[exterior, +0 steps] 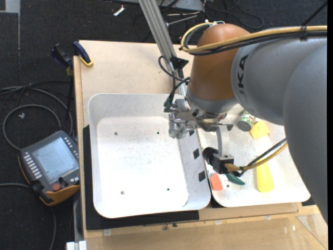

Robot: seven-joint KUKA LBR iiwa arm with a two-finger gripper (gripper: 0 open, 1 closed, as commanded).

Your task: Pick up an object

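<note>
My gripper (178, 125) hangs low over the ridge where the two white bins meet, at the upper right edge of the left bin (104, 139). The big grey arm with its orange band covers much of the right bin (294, 191). In the right bin lie a long yellow object (264, 177), a yellow block (259, 130), a small green and white can (246, 122), a small orange-red piece (215, 182) and a green piece (235, 179). I see nothing between the gripper's metal parts.
A slanted metal rod (156, 25) crosses the bench behind the gripper. A blue and yellow clamp (78, 53) sits at the bench's far left corner. A teach pendant (49, 163) lies on the floor to the left.
</note>
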